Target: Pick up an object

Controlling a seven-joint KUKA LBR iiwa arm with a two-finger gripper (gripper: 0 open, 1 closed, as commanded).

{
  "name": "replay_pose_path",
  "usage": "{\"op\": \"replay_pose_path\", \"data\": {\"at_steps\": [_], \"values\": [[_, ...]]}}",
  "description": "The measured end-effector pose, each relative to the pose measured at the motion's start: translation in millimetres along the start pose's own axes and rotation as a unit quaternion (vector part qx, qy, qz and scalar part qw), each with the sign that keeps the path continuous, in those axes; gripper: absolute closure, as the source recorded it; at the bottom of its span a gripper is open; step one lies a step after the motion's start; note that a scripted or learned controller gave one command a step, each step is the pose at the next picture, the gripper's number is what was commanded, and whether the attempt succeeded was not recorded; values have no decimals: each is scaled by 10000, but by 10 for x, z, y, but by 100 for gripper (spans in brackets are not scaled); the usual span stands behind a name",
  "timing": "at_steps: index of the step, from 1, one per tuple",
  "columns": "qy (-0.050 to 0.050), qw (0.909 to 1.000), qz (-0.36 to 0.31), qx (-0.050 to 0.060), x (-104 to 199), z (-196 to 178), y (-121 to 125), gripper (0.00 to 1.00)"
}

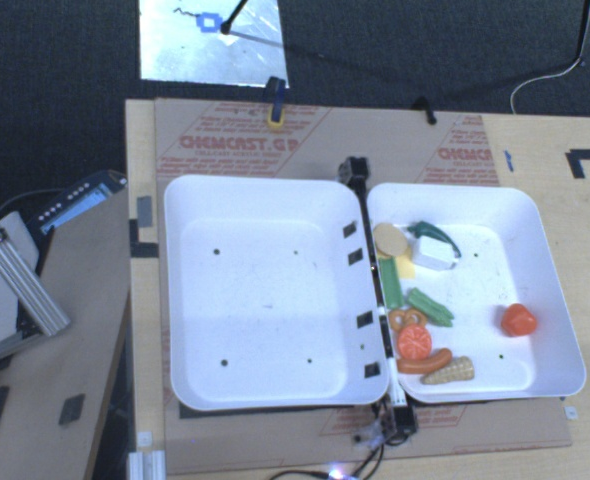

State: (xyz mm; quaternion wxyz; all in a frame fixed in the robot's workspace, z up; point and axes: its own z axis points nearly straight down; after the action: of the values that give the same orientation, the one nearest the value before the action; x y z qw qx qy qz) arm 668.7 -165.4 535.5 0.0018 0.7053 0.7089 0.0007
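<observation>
nearest us, at the bottom edge of the shot, we see a tangle of dark cables and a small connector [393, 426] below the seam where the two bins meet. two shallow white plastic bins sit side by side on a brown cardboard sheet [245, 133] with red print. left white bin [190, 228] shows bare floor with a few small dark dots. right white bin [545, 268] carries all the toy items, most crowded along its left wall: a tan round bread-like piece [390, 238], a pale yellow block [405, 266] just under it, a dark green curved piece [433, 233] touching a white block [435, 255], a long green stick [390, 281] along the seam, a green pepper-like piece [430, 306], a small orange pretzel shape [407, 318], an orange-red round slice [413, 342], an orange sausage shape [425, 360] and a tan ridged cone [450, 370]. a red tomato-like toy [518, 320] sits well apart, near the right wall. a yellow and blue clamp [275, 103] grips the cardboard's far edge, below a shiny silver sheet [213, 26]. as for the gripper's state, we can't tell.
</observation>
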Motion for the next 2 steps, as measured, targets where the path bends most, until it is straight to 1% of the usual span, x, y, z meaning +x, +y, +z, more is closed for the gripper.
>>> {"op": "replay_pose_path", "data": {"at_steps": [1, 2], "values": [[5, 10000, -3, 4, 228, 1, 1, 100], [-8, 10000, 35, -5, -441, 0, -9, 100]]}}
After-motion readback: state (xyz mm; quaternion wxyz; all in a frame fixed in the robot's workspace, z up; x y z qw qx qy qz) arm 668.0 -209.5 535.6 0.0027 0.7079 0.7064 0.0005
